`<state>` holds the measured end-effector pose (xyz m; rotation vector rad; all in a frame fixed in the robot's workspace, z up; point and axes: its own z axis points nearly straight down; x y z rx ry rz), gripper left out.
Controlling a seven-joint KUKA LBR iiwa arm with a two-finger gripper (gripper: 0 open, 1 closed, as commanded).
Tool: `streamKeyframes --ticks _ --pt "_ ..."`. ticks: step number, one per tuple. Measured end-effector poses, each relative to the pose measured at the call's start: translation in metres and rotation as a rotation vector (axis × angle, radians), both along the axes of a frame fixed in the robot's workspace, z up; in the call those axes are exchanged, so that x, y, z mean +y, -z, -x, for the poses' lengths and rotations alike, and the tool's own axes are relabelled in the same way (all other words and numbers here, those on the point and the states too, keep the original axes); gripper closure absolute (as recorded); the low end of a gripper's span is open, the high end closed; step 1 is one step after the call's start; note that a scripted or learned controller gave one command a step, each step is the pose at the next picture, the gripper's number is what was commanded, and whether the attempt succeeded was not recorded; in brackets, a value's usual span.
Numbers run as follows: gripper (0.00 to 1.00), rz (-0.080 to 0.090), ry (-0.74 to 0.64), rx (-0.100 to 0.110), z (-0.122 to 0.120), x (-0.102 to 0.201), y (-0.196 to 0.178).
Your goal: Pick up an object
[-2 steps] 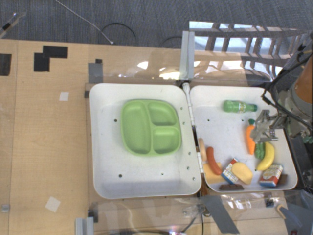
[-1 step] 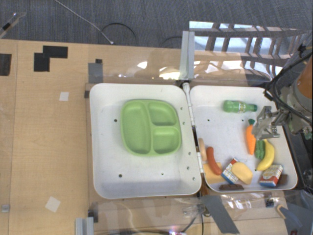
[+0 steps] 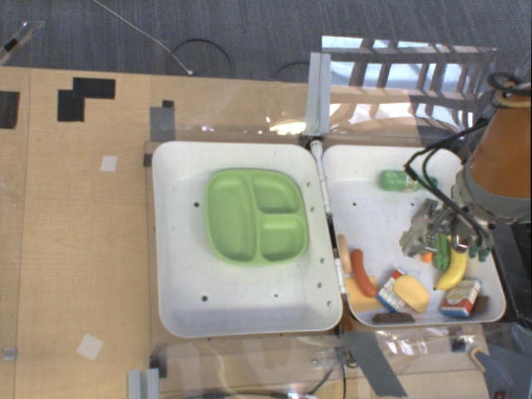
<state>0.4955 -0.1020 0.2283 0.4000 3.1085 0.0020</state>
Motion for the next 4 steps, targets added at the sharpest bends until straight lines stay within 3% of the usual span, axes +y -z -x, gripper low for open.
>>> streamKeyframes --ticks 2,3,4 --pt "1.00 0.003 -0.008 -0.018 -0.005 0.001 -0.024" --pt "1.00 0.002 0.131 -0.006 -0.079 -0.050 -0.079" --pt "1.00 0.000 -0.006 0.008 0.009 -0.082 0.045"
